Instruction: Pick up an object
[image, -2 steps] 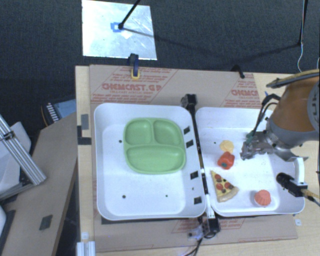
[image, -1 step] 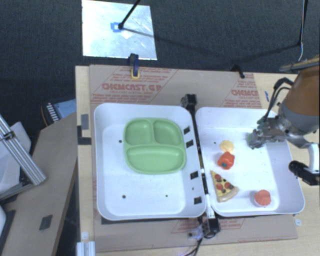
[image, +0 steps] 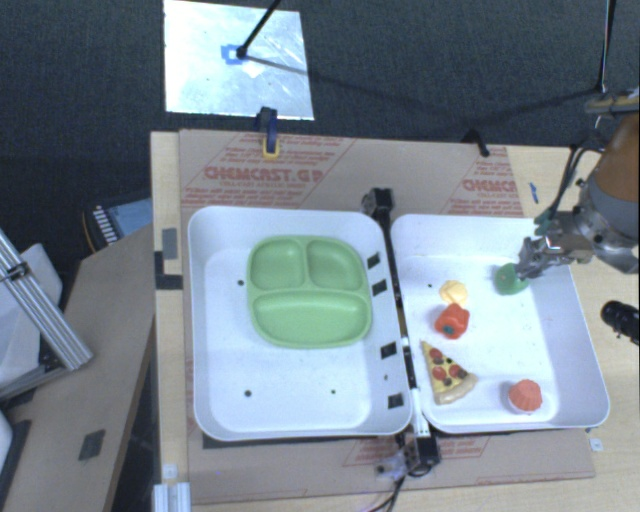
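A green divided plate (image: 307, 292) lay in the bin (image: 215, 330) far left of the tool (image: 530, 262). Brown cardboard (image: 330, 170) covered the surface behind it.

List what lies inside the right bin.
The right bin holds a yellow piece, a red pepper toy, a pizza slice, a red-and-white toy and a green object. The gripper covers the green object's right edge.

- green round obj (image: 510, 279): R bin, far side, near R wall
- yellow piece (image: 454, 292), red pepper (image: 452, 321): R bin mid-left
- pizza slice (image: 446, 373): flat, near divider
- red-orange fruit (image: 524, 396): near corner
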